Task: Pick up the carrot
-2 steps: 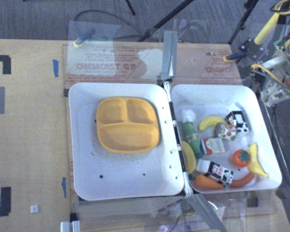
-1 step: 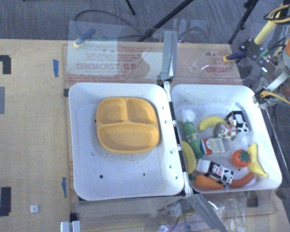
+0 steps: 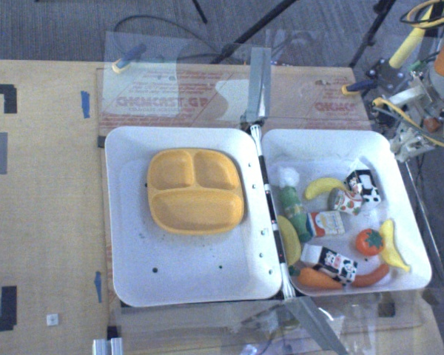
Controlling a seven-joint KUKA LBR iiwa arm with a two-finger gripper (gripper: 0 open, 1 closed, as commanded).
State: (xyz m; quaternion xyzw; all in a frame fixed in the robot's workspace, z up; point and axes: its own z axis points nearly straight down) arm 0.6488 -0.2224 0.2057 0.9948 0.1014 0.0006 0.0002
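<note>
- The carrot (image 3: pixel 320 279) is lying along the near wall of the right bin (image 3: pixel 408 198), toward its near-left corner, orange and pointing roughly left to right.
- A black-and-white cow-print carton (image 3: pixel 331 262) is resting just above the carrot, touching or overlapping it; a reddish sausage-like piece (image 3: pixel 371 275) is lying just to the carrot's right.
- A tomato (image 3: pixel 368 242) with a green top is sitting beside a banana (image 3: pixel 393 247) that is curving along the right wall.
- Another banana (image 3: pixel 288 239) is lying against the left wall, next to a green bottle (image 3: pixel 293 205).
- A small white and red carton (image 3: pixel 328 222) is sitting near the middle of the bin.
- Farther back, a third banana (image 3: pixel 323 188), a strawberry-print carton (image 3: pixel 348 200) and a second cow-print carton (image 3: pixel 362 186) are clustering together.
- In the left bin (image 3: pixel 126 220), a yellow divided plate (image 3: pixel 195 190) is lying alone.
- The arm's wrist (image 3: pixel 422 120) is hanging over the far-right corner of the right bin, well apart from the carrot; the pincer's state is something I cannot tell.
- The desk (image 3: pixel 44 198) is carrying both bins side by side.
</note>
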